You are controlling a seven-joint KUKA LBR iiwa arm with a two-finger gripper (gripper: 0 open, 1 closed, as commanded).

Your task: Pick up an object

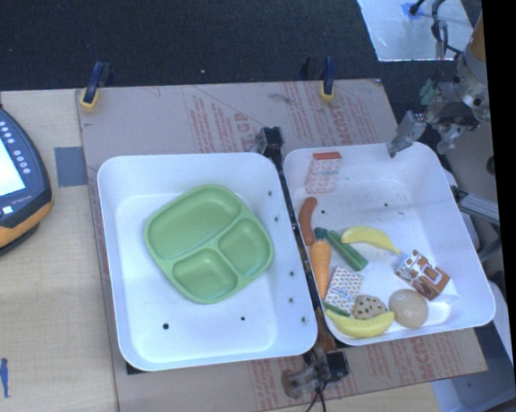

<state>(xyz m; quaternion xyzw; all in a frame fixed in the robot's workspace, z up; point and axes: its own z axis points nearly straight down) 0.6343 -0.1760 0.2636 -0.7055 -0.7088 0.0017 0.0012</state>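
White bins sit side by side on the tabletop (59, 290): left bin (135, 337) carries a green tray (209, 242); right bin (436, 185) carries all the candidate objects. Along its left wall: sausage (308, 219), carrot (322, 267), green pod (344, 248). Near centre: small banana (369, 237). Far left corner: a flat card (323, 171). Near edge: a packet (344, 285), a cookie (368, 308), a larger banana (363, 325), a round potato (409, 308), and a brown-and-white wrapper (422, 273). Tool (430, 116) sits at the view's right, above the right bin's far right corner, apart from every object. Its shape is blurred against the arm's body; cannot tell how far it is open, and nothing is visible in it. Task judged not yet started on any item. Risks: the near-edge cluster is packed, with cookie touching banana and packet, so a descent there may pinch two items or push one aside. Sausage and carrot lie hard against the wall, so a jaw could strike the rim. Card and packet lie flat, leaving little to close on. Potato is round and may squirt out of a closing grip. The small banana, lying apart, looks the safest target.
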